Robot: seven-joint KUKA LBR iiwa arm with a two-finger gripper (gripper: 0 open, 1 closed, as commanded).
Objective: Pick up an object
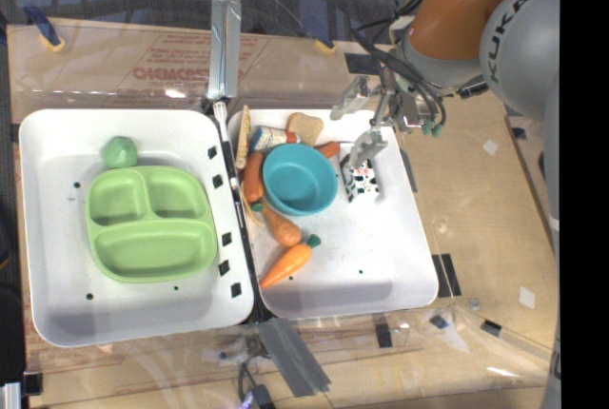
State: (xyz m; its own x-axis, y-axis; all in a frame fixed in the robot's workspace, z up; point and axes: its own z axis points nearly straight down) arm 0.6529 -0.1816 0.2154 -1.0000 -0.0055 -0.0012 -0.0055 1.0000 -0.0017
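The gripper (364, 155) hangs low over the right bin (404, 255), near its far right corner, right above a small black-and-white spotted toy (361, 185), maybe a cow. This looks like the reach-and-close step; whether the jaws are open or closed I cannot tell from here, and nothing reads as held. Next move, I'd judge: settle squarely over the toy, close, lift straight up. The toy is small and blocky, white with black patches, lying just beside the blue bowl (299, 178) on that bowl's right. Carrots (285, 264) lie toward the bin's left edge; the green divided plate (150, 223) sits in the left bin (43, 236)
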